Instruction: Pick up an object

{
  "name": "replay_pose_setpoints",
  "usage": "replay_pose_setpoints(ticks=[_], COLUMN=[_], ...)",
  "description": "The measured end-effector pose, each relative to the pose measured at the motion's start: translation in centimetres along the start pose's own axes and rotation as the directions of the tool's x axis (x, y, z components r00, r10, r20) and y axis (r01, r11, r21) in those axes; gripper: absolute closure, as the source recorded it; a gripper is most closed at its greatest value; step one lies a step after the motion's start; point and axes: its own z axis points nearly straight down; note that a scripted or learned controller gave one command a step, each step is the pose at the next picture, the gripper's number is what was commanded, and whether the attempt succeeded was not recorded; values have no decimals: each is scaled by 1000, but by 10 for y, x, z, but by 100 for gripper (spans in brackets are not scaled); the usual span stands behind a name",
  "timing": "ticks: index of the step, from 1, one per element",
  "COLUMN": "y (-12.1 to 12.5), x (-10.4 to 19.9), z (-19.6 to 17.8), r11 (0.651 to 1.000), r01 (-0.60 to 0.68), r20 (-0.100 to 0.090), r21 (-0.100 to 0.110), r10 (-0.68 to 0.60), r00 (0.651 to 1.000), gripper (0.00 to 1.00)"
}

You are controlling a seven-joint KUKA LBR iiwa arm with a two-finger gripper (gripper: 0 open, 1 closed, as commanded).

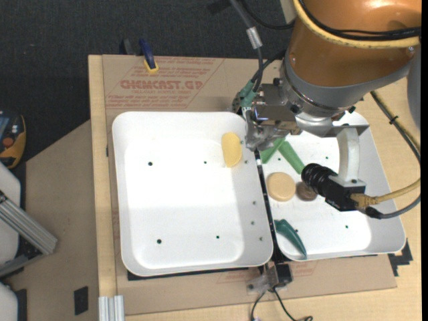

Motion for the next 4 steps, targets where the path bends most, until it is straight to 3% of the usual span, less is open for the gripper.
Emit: replay_pose_setpoints(ticks=[1, 2, 3, 4], y=[63, -2, 2, -1], x=[26, 32, 61, -29], z=[118, 121, 60, 53], r11=[1000, 1000, 1000, 1000], r01=[-8, -7, -5, -18], r20=[8, 5, 1, 7], r21=[21, 18, 3, 12], r10=[8, 7, 5, 18], r00=[1000, 1000, 1000, 1000], gripper=[100, 100, 100, 100])
